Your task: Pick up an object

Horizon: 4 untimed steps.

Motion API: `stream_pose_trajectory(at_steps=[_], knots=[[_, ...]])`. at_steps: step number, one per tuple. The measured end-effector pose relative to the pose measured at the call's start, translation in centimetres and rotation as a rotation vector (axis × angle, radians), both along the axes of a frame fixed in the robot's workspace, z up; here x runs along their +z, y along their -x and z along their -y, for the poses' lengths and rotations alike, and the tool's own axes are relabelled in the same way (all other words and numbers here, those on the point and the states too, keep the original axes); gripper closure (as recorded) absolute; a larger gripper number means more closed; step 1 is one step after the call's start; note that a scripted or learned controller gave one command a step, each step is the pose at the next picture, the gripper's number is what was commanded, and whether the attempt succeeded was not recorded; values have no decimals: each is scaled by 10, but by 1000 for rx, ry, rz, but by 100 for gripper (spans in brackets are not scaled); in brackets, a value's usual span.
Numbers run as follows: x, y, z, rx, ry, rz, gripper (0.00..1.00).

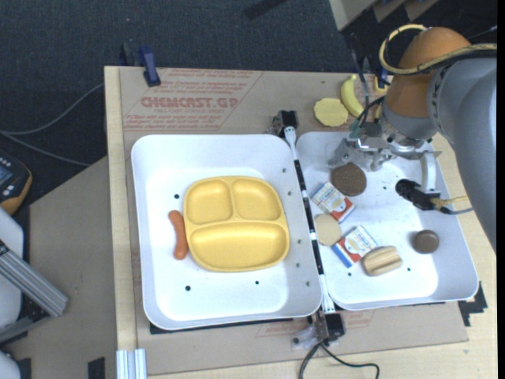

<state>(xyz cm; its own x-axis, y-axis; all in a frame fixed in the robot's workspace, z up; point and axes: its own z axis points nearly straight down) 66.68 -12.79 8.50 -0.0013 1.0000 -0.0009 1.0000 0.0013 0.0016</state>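
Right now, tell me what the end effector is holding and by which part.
Cannot be told. The end effector hangs over the brown round cookie in the right bin, but the view does not show whether it grips anything.

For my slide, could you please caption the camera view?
Arm reaches into the right bin of toy food; yellow tray and hot dog sit in the left bin.

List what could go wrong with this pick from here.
The gripper hangs at the right bin's far left corner, just above the brown cookie; a descent could clip the bin wall. The cookie lies flat, so fingers may slide off it. A carton lies close beside the cookie and could get nudged or grabbed instead.
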Motion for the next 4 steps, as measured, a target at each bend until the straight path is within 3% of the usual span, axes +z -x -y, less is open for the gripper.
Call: stream_pose_trajectory(at_steps=[1,2,3,4], knots=[[0,16,-19,0,-2,-5,0],[11,14,-18,0,-1,1,100],[10,15,-18,0,-1,-1,0],[-1,10,-35,1,-1,-2,0]])
